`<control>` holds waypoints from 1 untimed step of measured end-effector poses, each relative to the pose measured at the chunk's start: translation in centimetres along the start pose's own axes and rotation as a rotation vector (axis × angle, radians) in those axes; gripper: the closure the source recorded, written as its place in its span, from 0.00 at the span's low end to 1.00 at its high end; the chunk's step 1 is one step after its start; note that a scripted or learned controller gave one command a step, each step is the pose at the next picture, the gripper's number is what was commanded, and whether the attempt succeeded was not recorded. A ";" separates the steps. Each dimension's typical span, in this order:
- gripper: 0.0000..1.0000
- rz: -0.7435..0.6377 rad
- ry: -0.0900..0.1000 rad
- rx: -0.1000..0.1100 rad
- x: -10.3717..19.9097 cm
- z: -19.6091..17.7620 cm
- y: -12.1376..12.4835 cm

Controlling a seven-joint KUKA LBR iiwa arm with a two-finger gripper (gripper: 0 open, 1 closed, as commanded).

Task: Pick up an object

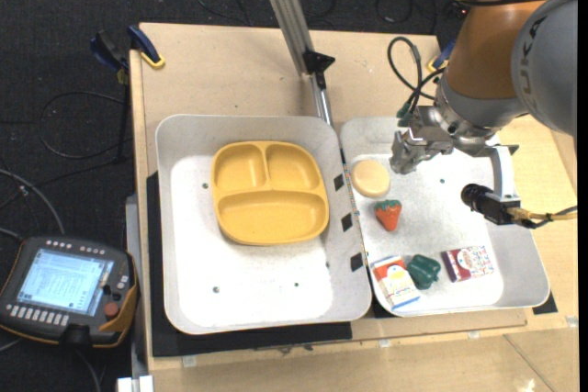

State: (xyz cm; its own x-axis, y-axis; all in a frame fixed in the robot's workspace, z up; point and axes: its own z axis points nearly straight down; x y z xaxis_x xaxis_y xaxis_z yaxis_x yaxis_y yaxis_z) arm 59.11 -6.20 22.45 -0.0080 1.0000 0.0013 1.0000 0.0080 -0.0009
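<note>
Now, over the right bin (514, 289):
Pincer: my gripper (405, 159), whether apart or together I cannot tell.
Nearest thing: round cream disc (371, 177), just left and slightly below.
Beyond: strawberry (389, 214).

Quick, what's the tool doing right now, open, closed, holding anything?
Tool: cannot be told; it hangs above the right bin by the round cream object.

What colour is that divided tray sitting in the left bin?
Yellow all over: the divided tray shows plainly in the camera view.
</note>
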 end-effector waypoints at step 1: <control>1.00 0.000 0.000 0.000 4.9 0.4 0.3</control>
State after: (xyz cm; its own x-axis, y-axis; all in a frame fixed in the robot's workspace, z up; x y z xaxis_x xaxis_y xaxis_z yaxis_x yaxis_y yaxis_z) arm 59.39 -1.26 22.03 -0.0079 1.0000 0.0016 1.0000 0.0079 -0.0010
